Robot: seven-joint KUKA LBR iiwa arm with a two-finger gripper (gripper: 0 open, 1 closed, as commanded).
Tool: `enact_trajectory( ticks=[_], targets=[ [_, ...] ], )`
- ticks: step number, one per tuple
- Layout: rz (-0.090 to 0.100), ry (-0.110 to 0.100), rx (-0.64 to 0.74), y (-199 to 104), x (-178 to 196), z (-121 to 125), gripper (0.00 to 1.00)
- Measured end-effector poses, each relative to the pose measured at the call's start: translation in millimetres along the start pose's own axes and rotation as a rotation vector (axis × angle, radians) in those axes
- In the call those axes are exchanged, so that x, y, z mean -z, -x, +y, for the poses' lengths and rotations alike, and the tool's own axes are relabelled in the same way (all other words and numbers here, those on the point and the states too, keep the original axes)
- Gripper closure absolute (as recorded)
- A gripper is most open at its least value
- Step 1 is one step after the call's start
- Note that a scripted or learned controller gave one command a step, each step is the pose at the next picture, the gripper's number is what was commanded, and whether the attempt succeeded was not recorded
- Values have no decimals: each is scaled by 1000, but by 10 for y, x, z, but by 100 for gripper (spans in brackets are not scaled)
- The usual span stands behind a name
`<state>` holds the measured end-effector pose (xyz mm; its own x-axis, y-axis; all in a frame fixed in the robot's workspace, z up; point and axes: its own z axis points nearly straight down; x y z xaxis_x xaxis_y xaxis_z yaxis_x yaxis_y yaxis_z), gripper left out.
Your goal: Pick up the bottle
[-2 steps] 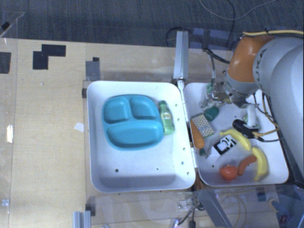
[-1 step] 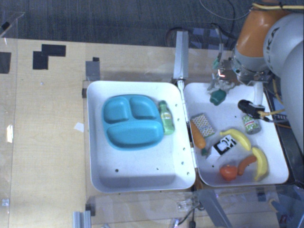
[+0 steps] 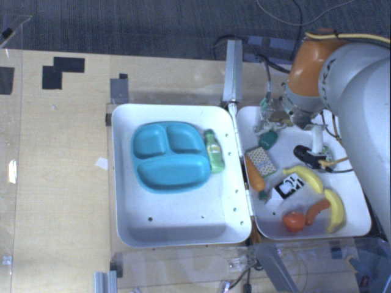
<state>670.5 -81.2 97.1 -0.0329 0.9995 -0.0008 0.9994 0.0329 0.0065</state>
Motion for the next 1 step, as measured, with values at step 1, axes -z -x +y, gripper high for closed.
enact_trajectory(
  ticks=[1],
  targets=[
    [-1,6,4,-13,125,21,100]
  ],
)
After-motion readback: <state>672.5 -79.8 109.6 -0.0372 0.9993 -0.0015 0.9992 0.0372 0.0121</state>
